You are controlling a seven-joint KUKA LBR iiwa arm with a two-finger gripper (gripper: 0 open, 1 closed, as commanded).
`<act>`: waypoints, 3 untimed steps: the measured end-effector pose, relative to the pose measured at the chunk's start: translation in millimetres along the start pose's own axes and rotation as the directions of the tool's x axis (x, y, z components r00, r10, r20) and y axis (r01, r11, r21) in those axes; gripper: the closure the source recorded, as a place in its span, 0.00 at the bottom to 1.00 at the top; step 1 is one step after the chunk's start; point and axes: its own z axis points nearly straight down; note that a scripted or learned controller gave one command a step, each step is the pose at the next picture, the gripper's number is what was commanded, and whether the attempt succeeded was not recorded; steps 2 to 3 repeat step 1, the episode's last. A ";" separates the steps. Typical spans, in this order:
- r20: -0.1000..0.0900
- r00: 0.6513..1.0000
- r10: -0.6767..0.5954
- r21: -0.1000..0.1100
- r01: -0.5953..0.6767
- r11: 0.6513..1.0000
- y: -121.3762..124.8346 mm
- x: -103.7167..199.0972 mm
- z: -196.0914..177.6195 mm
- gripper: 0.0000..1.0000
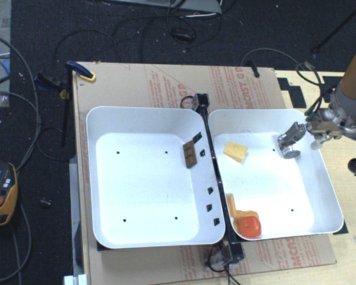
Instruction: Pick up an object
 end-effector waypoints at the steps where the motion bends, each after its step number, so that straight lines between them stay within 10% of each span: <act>1: -0.001 1.000 -0.002 0.002 0.002 1.000 71.4 3.2 27.3 0.00; 3: -0.001 1.000 -0.002 0.002 0.002 1.000 71.4 3.2 27.3 0.00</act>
